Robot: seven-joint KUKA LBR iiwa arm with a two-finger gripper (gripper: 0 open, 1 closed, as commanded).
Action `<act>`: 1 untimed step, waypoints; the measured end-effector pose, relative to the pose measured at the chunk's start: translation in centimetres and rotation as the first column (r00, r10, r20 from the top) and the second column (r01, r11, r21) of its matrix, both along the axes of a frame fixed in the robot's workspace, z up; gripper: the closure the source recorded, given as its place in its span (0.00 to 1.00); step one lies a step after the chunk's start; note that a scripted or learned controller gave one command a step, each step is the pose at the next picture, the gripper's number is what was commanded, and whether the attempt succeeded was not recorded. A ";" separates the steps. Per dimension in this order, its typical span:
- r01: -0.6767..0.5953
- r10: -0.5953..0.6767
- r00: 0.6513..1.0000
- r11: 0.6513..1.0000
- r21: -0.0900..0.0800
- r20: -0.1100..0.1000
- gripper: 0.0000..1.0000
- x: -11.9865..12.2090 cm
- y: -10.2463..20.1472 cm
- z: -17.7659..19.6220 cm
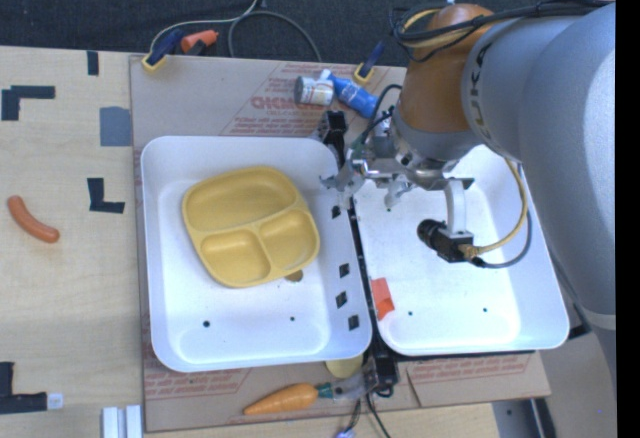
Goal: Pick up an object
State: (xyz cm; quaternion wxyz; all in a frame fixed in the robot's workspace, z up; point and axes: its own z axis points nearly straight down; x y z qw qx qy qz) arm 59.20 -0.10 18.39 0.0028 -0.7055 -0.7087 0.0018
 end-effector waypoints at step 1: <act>0.010 -0.010 1.000 1.000 -0.004 0.008 0.00 1.2 -11.0 2.3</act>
